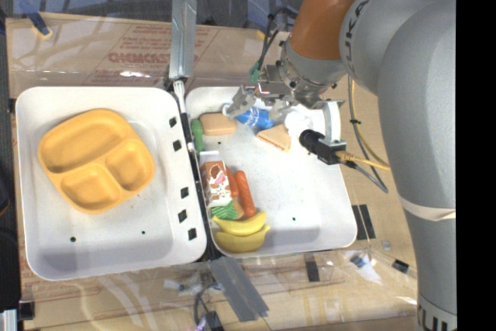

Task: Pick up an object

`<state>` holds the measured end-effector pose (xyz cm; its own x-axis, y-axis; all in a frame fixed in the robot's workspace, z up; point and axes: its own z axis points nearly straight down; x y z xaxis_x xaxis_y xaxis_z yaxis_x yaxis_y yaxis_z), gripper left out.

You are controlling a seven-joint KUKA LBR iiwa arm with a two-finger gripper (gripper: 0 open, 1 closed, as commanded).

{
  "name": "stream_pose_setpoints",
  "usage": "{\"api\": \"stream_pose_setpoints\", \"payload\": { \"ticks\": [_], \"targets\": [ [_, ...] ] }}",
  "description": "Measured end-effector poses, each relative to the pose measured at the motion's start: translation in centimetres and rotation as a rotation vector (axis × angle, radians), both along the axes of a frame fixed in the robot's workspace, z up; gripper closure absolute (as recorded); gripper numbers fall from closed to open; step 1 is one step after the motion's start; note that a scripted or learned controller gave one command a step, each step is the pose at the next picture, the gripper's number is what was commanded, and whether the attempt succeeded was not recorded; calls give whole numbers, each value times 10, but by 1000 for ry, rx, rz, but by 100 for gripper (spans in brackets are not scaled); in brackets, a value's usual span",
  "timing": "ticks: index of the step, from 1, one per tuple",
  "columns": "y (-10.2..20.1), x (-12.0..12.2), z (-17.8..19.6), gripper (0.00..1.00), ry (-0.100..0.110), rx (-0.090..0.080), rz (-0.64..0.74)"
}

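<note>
My gripper [256, 103] hangs low over the back of the right bin [325, 198], directly above a blue object [254, 118] that it partly hides. Whether it touches that object I cannot tell. Just left of it lies a tan bread roll [217, 125] with a green item [198, 134] beside it. A tan sandwich wedge [275, 139] and a white object [297, 120] lie just right of the blue object. Toward the bin's front left are a printed carton [218, 186], an orange carrot [245, 194] and yellow bananas [240, 232].
The left bin [46, 244] holds a yellow divided plate [97, 159]. A black clip and cable [322, 145] hang off the wrist above the right bin. The large grey arm [403, 89] covers the bench's right side. The divider [190, 167] between the bins carries black tabs.
</note>
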<state>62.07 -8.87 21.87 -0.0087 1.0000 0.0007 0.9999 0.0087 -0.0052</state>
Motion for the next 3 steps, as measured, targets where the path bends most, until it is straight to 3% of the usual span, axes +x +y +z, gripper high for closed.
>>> {"api": "stream_pose_setpoints", "payload": {
  "ticks": [1,2,3],
  "targets": [
    [-3,-90,-84,0,0,0,-129],
    [-26,-88,-109,0,-45,-7,-121],
    [-23,-99,-115,100,-7,-3,-114]
  ]
}}
